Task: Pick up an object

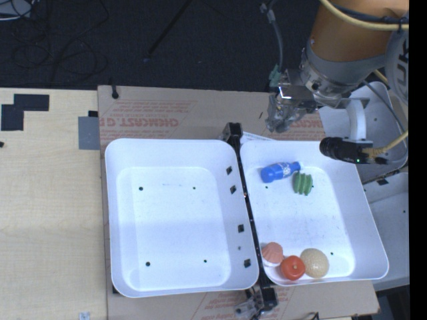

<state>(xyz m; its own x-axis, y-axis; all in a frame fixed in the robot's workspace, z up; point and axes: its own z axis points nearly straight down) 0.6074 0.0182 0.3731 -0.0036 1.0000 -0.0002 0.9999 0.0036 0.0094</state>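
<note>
Reference: the pincer (283,115).

- Right white bin (320,225): just below the pincer, towards the view's lower edge.
- Left white bin (110,179): below and left of the pincer, touching the right bin along a black clip strip (243,209).
- Printed cardboard sheet (167,109): under both bins and under the pincer.
- Grey square (87,132) and black patch (23,109): well left of the pincer, on the wooden bench (47,212).

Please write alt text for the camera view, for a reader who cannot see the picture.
A grey robot arm with an orange band holds its pincer above the far edge of the right bin, which contains a blue bottle, a green object, and a pink piece, a red ball and a beige ball clustered at its near edge.
</note>
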